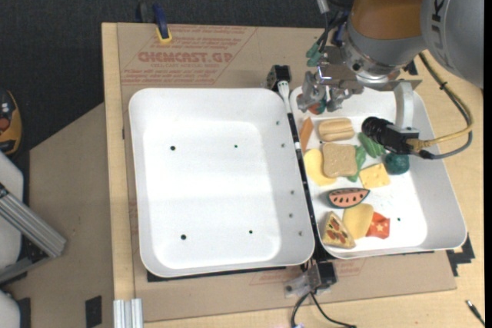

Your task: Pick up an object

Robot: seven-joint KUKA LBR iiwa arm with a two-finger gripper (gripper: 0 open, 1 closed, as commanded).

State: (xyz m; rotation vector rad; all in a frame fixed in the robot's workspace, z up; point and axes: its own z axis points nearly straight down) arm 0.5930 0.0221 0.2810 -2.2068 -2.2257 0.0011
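Observation:
The right white bin point(430, 203) holds several toy foods: a bread slice point(338, 160), a bread roll point(335, 129), an orange carrot point(307, 132), a watermelon wedge point(348, 197), a pizza slice point(336, 230), yellow cheese point(375, 176), a red piece point(378, 226) and green pieces point(373, 146). My gripper point(321, 94) hangs over the bin's far left corner, just above the carrot and roll. Nothing shows between its fingers. A black part of the arm point(384, 134) lies over the green pieces.
The left white bin point(211, 177) sits beside the right one, joined by a dark hinge strip point(296, 165). Both rest on a cardboard sheet point(192, 54). A blue and yellow clamp point(161, 25) stands at the sheet's far edge.

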